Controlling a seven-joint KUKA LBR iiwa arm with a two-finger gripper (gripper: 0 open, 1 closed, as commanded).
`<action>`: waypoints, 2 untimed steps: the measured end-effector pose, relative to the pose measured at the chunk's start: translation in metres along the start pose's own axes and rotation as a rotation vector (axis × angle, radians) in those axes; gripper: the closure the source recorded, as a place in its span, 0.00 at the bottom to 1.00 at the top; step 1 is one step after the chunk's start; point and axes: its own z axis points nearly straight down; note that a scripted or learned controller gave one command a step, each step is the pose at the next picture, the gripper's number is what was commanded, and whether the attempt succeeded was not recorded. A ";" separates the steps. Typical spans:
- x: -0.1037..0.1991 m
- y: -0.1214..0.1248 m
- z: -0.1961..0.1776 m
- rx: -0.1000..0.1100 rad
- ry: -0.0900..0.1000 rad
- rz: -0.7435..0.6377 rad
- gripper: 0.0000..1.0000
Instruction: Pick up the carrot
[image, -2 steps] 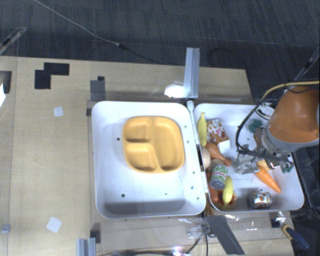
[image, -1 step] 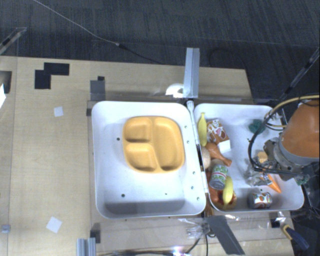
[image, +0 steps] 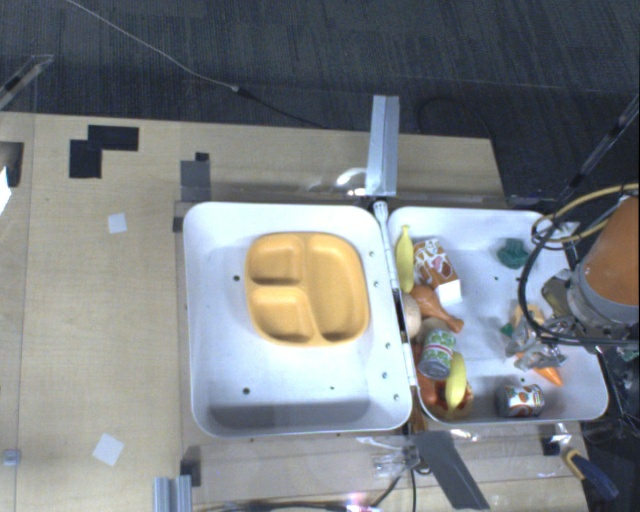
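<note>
Carrot (image: 549, 376) apparently just under fingers (image: 535, 345).

Pale wooden bench (image: 90, 330), dark carpet (image: 300, 50)

A pale wooden bench (image: 90, 330) carries two shallow white bins side by side: the left bin (image: 215, 330) at the centre, the right bin (image: 480, 235) touching it toward 3 o'clock. Black patches (image: 100, 148) mark the bench toward 10 o'clock, with small pale squares (image: 118, 223) at 9 and 7 o'clock, and a grey metal post (image: 383, 145) at 12 o'clock where the bins meet
</note>
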 end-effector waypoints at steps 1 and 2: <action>-0.004 -0.006 -0.118 0.006 -0.004 0.151 1.00; 0.006 0.002 0.022 0.005 -0.005 0.260 1.00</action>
